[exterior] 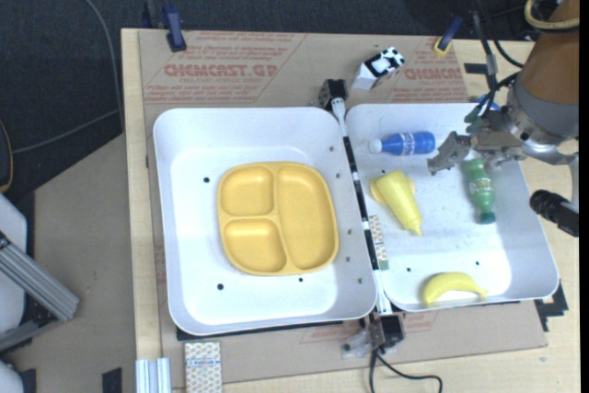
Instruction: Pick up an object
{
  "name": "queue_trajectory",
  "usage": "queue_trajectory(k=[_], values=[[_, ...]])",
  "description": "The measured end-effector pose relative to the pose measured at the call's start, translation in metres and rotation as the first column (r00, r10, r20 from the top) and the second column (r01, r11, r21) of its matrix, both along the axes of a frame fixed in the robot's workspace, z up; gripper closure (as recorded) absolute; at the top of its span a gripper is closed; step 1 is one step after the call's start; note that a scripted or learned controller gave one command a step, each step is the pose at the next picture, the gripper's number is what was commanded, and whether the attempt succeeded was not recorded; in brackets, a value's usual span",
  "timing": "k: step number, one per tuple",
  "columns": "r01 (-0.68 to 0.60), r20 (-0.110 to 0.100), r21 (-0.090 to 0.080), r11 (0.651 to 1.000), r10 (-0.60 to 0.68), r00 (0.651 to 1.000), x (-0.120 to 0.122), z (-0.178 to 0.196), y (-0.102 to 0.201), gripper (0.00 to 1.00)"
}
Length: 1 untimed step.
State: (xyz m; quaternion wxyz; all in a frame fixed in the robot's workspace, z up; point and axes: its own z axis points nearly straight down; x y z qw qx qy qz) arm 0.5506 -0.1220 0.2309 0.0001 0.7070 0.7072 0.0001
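Looking down on the bench, I see two white bins side by side. Left bin point(175, 198) holds a yellow divided plate point(276, 218), three compartments, lying flat near the middle. Right bin point(529, 271) holds four loose things: a blue bottle point(403, 144) on its side near the far-left corner, a yellow squeeze bottle point(399, 201) lying at a slant just right of the divider, a green bottle point(479, 190) pointing toward the near rim, and a banana point(452, 288) close to the near edge.

Arm comes in from the right, over the far-right part of the right bin. Gripper point(471, 152) sits above the top end of the green bottle, between it and the blue bottle. Fingers point(445, 156) look grey and splayed leftward, but I cannot tell how far apart they are, nor whether anything is between them. Green bottle lies on the bin floor.
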Motion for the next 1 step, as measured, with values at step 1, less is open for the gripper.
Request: queue_trajectory(k=[1], values=[[0.0,-0.002,0.001,1.0,0.0,1.0,0.01,-0.1261,0.0223,0.0]])
